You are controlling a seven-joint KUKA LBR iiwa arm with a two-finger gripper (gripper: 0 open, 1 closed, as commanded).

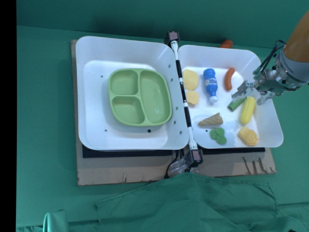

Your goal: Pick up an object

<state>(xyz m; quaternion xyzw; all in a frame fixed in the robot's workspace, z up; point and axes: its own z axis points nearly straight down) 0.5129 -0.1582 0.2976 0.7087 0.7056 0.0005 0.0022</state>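
Several toys crowd the right bin's (263,62) right edge, where my gripper (248,92), whose opening I cannot tell, hangs beside the green piece (235,104) and yellow corn (247,110), so I fear it catches both.

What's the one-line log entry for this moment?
arm: over right bin | gripper: low, beside corn cob and green piece | held: nothing seen | left bin: green divided plate
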